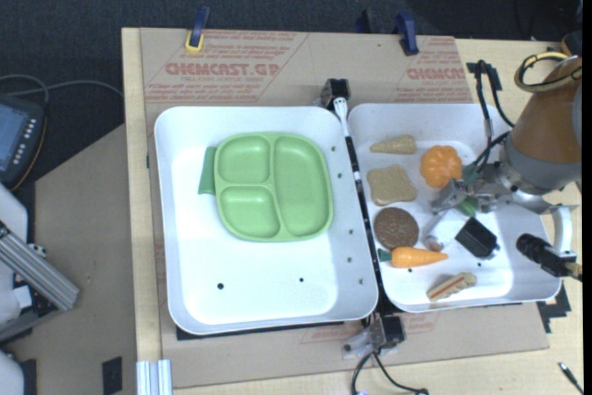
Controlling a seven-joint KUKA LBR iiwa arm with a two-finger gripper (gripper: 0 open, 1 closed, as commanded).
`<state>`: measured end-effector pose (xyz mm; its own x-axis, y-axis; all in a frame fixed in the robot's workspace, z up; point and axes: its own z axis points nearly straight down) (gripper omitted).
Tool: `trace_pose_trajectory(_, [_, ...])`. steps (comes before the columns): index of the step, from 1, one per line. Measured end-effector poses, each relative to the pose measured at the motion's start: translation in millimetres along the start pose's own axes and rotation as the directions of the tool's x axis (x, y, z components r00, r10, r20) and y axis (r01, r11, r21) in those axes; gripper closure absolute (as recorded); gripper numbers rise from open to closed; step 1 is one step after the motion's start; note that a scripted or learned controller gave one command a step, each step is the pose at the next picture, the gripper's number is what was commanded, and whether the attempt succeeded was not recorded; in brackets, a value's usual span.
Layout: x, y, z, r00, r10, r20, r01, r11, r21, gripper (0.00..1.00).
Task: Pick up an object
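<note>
A cardboard-topped bench (277, 60) carries two shallow white bins, the left bin (185, 273) and right bin (499, 287), touching side by side.

A divided plate (274, 186) lies in the left bin (176, 199); food pieces (394, 184) lie in the right bin (518, 287).

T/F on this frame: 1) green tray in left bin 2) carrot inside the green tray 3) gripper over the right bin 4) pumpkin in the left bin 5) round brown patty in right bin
1) The green tray lies in the left bin. True.
2) The carrot lies in the green tray. False: it lies in the right bin, below the patty.
3) The gripper is over the right bin. True.
4) The pumpkin is in the left bin. False: it is in the right bin, near the gripper.
5) The patty is in the right bin. True.
</note>
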<state>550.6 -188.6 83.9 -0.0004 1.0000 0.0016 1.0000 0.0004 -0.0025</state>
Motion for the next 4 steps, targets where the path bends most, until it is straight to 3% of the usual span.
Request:
trace_pose_trajectory(1, [-0.7, 0.5, -11.5, 1.000, 0.000, 0.002, 0.000, 1.000, -0.003, 1.00])
trace_pose_trajectory(3, [-9.6, -7.2, -127.7, 1.000, 0.001, 0.004, -0.001, 1.000, -0.008, 1.00])
trace_pose_trajectory(4, [-9.9, -6.4, -142.0, 1.000, 0.000, 0.003, 0.000, 1.000, -0.007, 1.00])
